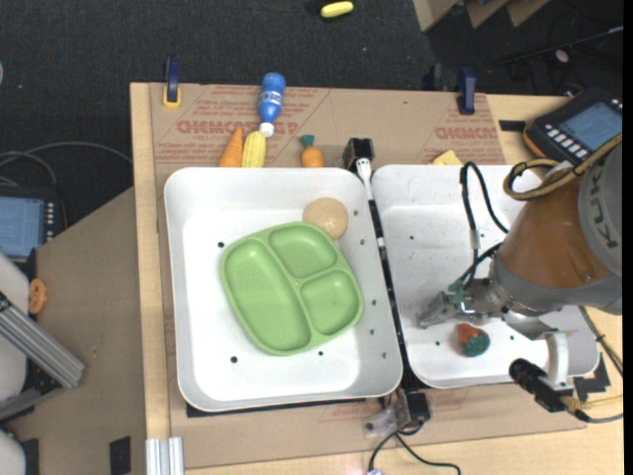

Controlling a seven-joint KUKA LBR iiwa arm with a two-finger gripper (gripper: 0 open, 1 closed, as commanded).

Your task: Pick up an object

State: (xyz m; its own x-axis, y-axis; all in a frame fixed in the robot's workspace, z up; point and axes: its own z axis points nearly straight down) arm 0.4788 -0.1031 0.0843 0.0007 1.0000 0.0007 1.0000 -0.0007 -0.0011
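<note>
- Grey two-finger gripper [440, 312] sits low in the right shallow white bin [435, 201]; finger state cannot be told.
- Small red-and-green toy [473, 340] lies just beside it.
- Green divided plate [291, 287] fills the left white bin [198, 295].

You have the green divided plate [290, 287] lying in the left bin [193, 295], and everything else sits relative to it. A round beige ball [326, 217] touches its upper right edge. Right of the plate, across the bin walls, the right bin [425, 216] holds a small red and green object [472, 340], with the gripper [443, 308] just up and left of it. Beyond the plate's far side, on the bench, lie a corn cob [254, 148], two carrots [230, 149] and a blue-capped bottle [271, 99].
</note>
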